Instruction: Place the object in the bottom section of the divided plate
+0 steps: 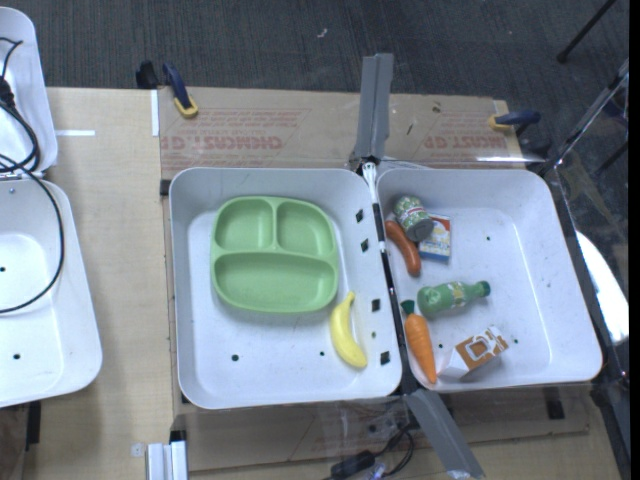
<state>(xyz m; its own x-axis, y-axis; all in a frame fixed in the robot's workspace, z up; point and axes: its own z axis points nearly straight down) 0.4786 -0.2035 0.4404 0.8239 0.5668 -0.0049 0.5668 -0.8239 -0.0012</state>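
Across the wooden bench (110,128), 2 shallow white bins sit side by side, their inner walls touching at a grey divider bar (375,108). Left bin (185,298): smooth moulded plastic with rounded corners; bare floor open along its 6 o'clock and 9 o'clock edges and down the 3 o'clock side above the fruit. Right bin (560,268): same make, its whole 3 o'clock half is open floor, and all its contents crowd the 9 o'clock wall. 1 divided plate (275,278), matte light green, a rounded rectangle, lies flat toward 11 o'clock in the left bin: 2 small sections at 12 o'clock and 1 wide section at 6 o'clock, all showing bare green. 1 banana (347,333), yellow, curved and smooth, lies on the bin floor at 5 o'clock from the plate, just beside its rim and outside it; it is the one loose item in that bin. Right bin count, 6 items: 1 green bottle (452,296) on its side at centre-left; 1 orange carrot (420,340), tapered, at 7 o'clock; 1 reddish sausage (404,247) at 10 o'clock; 1 orange-and-white carton (480,350) at 6 o'clock; 1 small can (412,216) at 11 o'clock, touching 1 flat blue-and-white box (437,238). Gripper state: cannot tell from this frame.
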